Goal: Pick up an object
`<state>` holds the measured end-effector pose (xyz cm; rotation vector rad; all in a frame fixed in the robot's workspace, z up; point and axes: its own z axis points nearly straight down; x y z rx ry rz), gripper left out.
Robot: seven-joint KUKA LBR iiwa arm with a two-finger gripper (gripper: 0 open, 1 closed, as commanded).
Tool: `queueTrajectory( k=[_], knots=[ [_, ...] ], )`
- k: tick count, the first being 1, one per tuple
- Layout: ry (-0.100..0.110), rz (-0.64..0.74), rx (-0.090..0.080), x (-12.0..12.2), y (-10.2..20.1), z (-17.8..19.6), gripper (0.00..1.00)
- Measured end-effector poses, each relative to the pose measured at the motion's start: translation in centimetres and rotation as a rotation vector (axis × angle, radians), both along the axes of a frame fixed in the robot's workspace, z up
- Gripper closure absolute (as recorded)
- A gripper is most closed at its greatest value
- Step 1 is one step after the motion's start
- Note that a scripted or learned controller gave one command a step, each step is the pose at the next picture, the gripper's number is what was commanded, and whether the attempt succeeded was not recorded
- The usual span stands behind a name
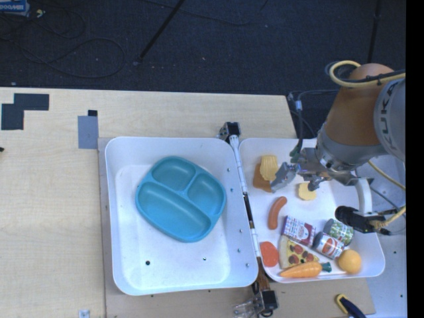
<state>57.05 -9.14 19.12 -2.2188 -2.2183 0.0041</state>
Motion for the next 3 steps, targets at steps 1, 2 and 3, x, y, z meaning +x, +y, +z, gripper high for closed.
queueTrajectory(
  k=[1,2,3],
  knots=[
    [-0.005,0.0,0.0,-1.4,-1.2,-10.2,0.0],
    [-0.005,-0.004,0.003,-1.4,-1.1,-9.1,1.0],
    [-0.004,0.002,0.0,4.0,4.8,-0.3,1.0]
  ],
)
